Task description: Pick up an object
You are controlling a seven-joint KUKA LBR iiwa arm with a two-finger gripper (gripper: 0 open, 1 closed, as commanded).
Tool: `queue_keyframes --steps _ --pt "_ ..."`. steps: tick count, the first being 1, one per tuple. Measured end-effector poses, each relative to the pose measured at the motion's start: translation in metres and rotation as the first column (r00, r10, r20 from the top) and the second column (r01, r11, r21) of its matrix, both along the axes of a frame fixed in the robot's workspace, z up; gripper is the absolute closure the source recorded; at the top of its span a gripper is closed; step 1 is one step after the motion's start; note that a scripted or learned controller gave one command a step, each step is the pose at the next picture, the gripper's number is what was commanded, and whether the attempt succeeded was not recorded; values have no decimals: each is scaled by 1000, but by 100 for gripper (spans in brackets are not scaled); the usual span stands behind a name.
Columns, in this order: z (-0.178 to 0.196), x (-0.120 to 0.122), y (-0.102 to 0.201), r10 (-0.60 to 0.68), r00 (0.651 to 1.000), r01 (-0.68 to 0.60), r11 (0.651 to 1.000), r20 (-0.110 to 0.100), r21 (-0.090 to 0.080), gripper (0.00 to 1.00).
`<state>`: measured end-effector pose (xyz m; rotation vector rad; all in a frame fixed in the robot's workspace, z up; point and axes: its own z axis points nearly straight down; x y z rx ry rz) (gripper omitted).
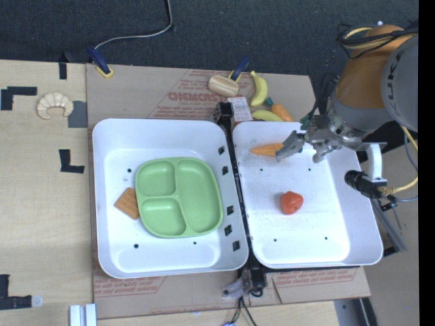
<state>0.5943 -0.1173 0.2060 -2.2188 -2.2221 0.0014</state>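
The surface (41, 202) carries a cardboard sheet (183, 97) bearing two white bins (109, 202). A croissant (54, 104) lies upper left; a bread roll (223, 84) and bananas (259, 89) lie at the frame's upper centre.

This is a robotics lab test bench: a cardboard sheet (190, 97) clamped to a taped-up wooden table (41, 202) carries two white bins (109, 202), with toy food like a plastic banana (258, 89) and croissant (54, 104) scattered behind and left of the fingers (292, 146).
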Motion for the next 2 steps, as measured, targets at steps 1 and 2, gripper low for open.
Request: queue_keyframes --steps 1,2 --pt "-54 -44 2 -1 1000 1 1000 -2 0 0" --pt "-120 -44 -8 -1 1000 1 1000 3 0 0"
